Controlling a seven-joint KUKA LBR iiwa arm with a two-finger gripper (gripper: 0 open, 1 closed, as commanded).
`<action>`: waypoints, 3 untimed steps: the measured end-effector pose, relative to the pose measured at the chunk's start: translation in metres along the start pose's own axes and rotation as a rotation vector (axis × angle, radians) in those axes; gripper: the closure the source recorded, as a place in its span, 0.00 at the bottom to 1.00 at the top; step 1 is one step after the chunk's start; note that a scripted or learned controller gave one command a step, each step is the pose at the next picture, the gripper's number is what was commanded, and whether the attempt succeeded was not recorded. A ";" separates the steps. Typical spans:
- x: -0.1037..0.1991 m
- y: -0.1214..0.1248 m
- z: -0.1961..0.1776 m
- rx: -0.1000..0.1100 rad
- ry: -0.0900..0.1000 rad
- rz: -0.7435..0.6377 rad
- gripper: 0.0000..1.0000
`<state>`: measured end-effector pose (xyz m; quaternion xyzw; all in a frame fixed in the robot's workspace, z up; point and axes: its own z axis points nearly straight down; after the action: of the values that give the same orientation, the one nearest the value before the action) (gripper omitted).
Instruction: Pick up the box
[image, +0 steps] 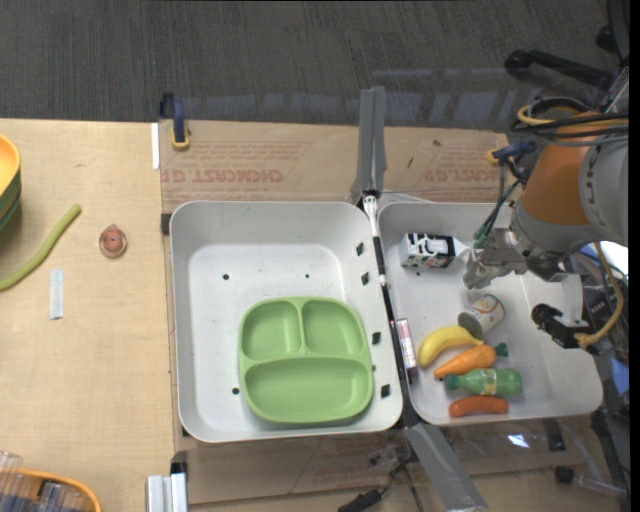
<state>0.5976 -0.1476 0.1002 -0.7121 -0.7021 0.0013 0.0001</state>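
Camera view: right bin (560, 395) holds the box (429, 250) near its back-left corner. The gripper (487, 278), finger state unclear, hangs nearer the can (482, 315) than the box; a descent here would likely miss the box.

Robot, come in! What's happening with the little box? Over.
Gripper hovering over right white bin. Small black-and-white box lying free by that bin's back left corner, ungrasped. Nothing between them.
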 end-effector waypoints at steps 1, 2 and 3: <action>0.000 0.000 0.000 0.000 0.000 0.000 0.00; -0.004 -0.026 -0.031 0.001 0.002 0.265 0.00; 0.015 0.038 -0.033 -0.001 -0.001 0.059 0.00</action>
<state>0.6363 -0.1331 0.1333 -0.7325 -0.6808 0.0011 -0.0006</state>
